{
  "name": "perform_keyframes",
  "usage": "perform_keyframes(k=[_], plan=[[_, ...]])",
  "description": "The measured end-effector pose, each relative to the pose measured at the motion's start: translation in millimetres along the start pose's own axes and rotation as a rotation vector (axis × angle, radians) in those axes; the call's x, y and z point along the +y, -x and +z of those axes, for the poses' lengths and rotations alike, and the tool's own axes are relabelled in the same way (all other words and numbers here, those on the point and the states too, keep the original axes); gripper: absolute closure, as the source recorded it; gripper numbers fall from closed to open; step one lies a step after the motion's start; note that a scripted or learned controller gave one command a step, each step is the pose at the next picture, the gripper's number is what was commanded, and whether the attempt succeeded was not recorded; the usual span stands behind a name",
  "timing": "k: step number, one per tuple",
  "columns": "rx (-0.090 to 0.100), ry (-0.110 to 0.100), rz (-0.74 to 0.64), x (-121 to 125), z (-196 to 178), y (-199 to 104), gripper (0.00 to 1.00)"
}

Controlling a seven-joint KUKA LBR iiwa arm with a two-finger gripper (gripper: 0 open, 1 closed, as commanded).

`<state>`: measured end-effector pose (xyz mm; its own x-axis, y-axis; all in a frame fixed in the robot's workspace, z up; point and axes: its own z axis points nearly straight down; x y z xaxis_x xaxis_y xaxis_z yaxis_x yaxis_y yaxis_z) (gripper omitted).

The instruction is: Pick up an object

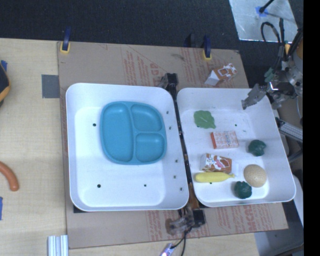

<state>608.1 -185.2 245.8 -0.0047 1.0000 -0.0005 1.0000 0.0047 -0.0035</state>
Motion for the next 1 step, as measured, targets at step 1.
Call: perform_keyframes(k=[1], plan=[[0.0,-0.002,-0.002,-10.2,96.1,-46.8,0.0]])
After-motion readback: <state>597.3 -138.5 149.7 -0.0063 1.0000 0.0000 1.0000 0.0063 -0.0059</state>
